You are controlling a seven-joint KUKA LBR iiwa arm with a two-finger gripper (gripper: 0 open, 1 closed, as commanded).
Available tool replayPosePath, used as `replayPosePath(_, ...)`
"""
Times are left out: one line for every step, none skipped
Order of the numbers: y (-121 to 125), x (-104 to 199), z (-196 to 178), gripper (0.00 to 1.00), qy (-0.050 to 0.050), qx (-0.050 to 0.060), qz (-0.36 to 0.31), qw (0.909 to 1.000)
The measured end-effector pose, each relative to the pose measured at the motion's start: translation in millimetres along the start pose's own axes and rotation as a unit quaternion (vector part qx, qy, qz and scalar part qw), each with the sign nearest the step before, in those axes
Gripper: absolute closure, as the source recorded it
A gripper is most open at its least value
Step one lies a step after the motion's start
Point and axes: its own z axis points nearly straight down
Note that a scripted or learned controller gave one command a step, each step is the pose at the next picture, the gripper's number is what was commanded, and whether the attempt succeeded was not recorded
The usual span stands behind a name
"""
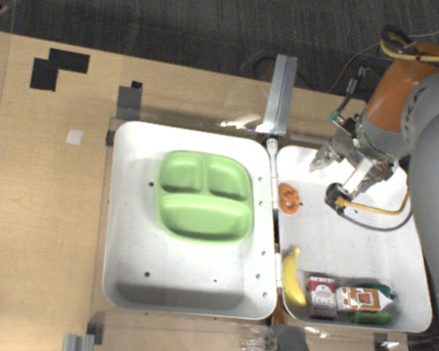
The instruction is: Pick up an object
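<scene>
Fixed overhead camera, slanted down, both bins [189,283] framed.

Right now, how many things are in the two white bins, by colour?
Green: 1, the divided plate in the left bin
Orange: 1, the small ring-shaped thing in the right bin
Yellow: 1, the banana
Mixed colours: 2, the dark red packet and the orange-and-green packet
Total: 5

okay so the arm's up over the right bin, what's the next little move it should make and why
Probably move the end effector toward the near edge of the right bin and lower it. It sits at the bin's far end with nothing visibly between its fingers, while the banana and snack packets lie along the near wall.
</scene>
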Motion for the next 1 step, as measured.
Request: replayPosePath(0.8,1.3,-11.2,1.0,0.001,-0.002,-0.003,1.0)
